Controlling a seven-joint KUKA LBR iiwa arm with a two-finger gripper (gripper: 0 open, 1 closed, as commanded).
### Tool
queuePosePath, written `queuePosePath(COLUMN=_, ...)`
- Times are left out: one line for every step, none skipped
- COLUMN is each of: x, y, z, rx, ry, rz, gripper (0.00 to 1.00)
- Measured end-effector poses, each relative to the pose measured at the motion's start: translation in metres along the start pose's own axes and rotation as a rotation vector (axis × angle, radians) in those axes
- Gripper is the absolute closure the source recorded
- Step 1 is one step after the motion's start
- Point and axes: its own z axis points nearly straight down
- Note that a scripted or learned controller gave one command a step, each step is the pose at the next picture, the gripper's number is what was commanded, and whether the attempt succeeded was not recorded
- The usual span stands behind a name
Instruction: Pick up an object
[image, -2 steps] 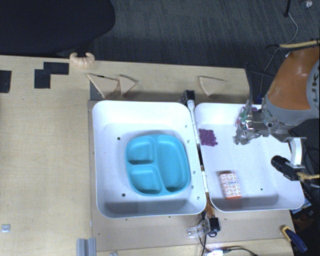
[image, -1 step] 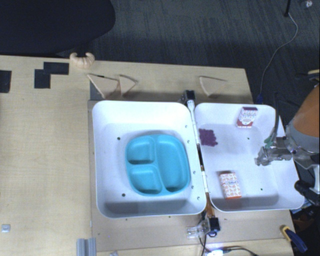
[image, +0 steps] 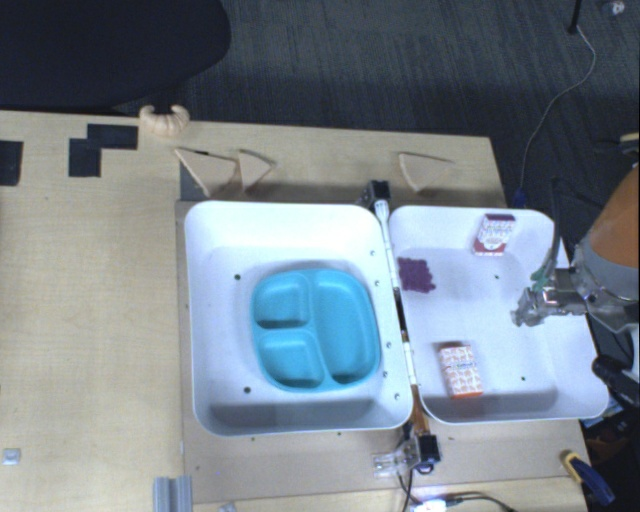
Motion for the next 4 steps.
queuePosePath(x=0.000, y=0.002, z=-0.011, rx=-0.004, ry=-0.001, rz=-0.003, gripper=1.00)
queuePosePath(x=0.050, y=0.076, z=-0.020, rx=0.002, ry=0.002, rz=-0.001, gripper=1.00)
queuePosePath(x=0.027, y=-0.001, z=-0.048, rx=0.003, ry=0.000, rz=0.002, gripper=1.00)
queuePosePath(x=0.111, y=0.018, z=-0.037, rx=0.004, ry=0.002, rz=-0.001, gripper=1.00)
